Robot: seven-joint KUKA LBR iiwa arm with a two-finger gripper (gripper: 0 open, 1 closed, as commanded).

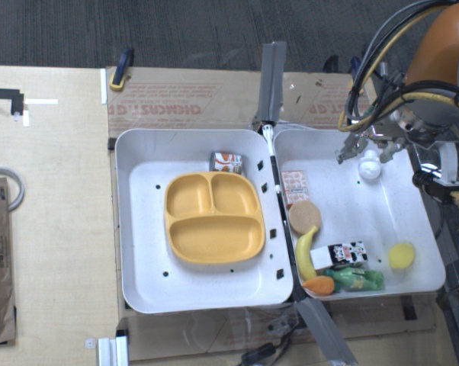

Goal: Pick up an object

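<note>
My gripper [365, 152] hangs over the far right part of the right bin [424, 227], its two fingers spread apart. A small white round object [369, 169] lies just below and between the fingertips; I cannot see the fingers closing on it. Further forward in the same bin lie a pink packet [293, 185], a tan disc [304, 216], a banana [306, 252], a black-and-white carton [346, 254], an orange carrot [319, 284], a green item [359, 280] and a yellow lemon [401, 255].
The left bin [138, 227] holds a yellow divided plate [214, 218] and a small carton [226, 162] behind it. A grey divider [271, 90] runs between the bins. Hoses and the arm crowd the upper right corner.
</note>
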